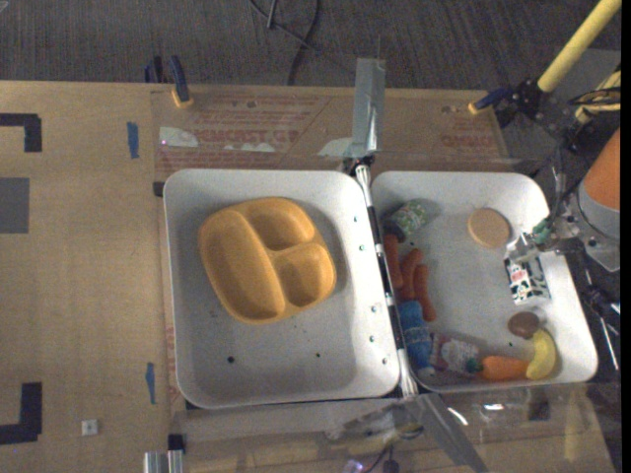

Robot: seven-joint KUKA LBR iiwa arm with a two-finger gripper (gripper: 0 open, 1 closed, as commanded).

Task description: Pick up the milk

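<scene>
Item 1, milk (527,280): small white carton w/ dark print, lying in right bin (454,197), close to its right wall. Clear floor on its left; brown lump just below it.

Item 2, tool (541,236): at right edge of right bin, just above the carton's top end, reaching in from the right. Tip looks to be touching or nearly touching the carton; can't tell which. State of tool: can't tell, too small and cluttered. Carton not seen held; judged to be resting on bin floor.

Item 3, right bin, other contents: tan round disc (489,227) top centre; green item (411,216) top left; red-orange pieces (412,279) along left wall; blue packet (414,333) below those; carrot (503,368) and banana (541,355) at bottom right; brown lump (524,323) above banana. Most sit along the walls, centre open.

Item 4, left bin (197,363): holds yellow divided tray (266,258), upper centre.

Item 5, worktop (79,264): cardboard-coloured, blue tape bits, black marks.

Status: approach/grasp step, pick not yet confirmed. Risk: carton near wall, little side room.
</scene>
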